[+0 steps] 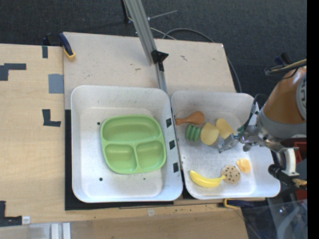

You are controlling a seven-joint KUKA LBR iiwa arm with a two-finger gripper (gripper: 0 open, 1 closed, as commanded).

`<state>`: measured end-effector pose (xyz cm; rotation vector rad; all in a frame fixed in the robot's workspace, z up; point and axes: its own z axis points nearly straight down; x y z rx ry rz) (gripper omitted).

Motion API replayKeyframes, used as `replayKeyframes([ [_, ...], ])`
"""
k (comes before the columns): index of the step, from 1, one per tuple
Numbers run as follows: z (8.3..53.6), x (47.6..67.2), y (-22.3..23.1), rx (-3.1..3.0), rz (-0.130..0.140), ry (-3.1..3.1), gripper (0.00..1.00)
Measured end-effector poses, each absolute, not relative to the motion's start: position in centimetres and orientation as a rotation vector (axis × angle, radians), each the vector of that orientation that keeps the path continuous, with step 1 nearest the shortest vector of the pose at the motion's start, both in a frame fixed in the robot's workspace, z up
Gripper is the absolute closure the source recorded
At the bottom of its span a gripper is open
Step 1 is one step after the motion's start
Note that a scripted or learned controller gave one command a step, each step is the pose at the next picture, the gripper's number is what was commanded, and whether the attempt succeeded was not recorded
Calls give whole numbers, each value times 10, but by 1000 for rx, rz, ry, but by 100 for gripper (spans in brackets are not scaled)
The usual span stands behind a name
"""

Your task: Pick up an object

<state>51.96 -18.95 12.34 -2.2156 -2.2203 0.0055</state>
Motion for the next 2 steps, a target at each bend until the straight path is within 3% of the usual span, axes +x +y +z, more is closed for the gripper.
replayKeyframes([
  [1, 88, 520, -189, -2220, 3, -2223, 0],
  [2, 99, 520, -189, -2218, 2, -2223, 100],
])
